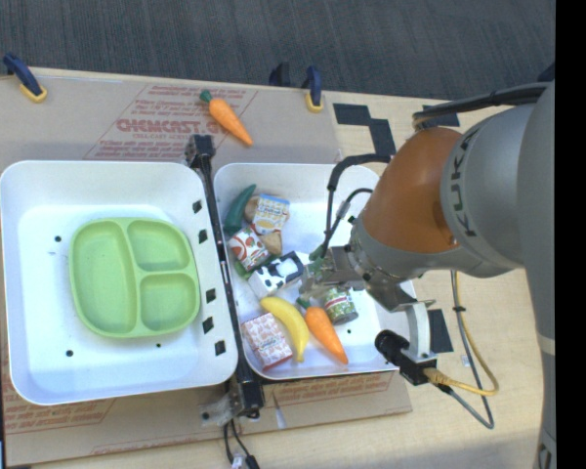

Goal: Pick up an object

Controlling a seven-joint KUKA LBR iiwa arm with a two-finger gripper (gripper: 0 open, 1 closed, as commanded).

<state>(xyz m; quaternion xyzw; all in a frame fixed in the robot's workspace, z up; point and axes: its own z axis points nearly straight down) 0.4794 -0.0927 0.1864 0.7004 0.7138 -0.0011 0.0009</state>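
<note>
The grey arm (488, 193) with its orange band reaches in from the right of the frame and bends down over the right bin (356, 174), which sits at centre. Its claw (324, 279) hangs low in the middle of that bin, above the cluttered items; whether it is wide, narrow or gripping anything cannot be told, since the wrist hides it.

Just below the claw lie a small green-labelled can (341, 307) and an orange toy carrot (324, 332), the carrot slanting toward the bin's lower right. Left of the carrot a yellow banana (288, 324) curves, with a red-and-white packet (267, 340) beside it at the lower left corner. A black-and-white item (276, 273) sits just left of the claw. Higher up are a red-labelled can (247, 249), a small carton (270, 211) and a dark green piece (239, 206).

The left bin (24, 262) holds a light green divided plate (135, 277). A second carrot (229, 118) lies on the worktop (127, 115) outside the bins, at the upper centre of the frame.
</note>
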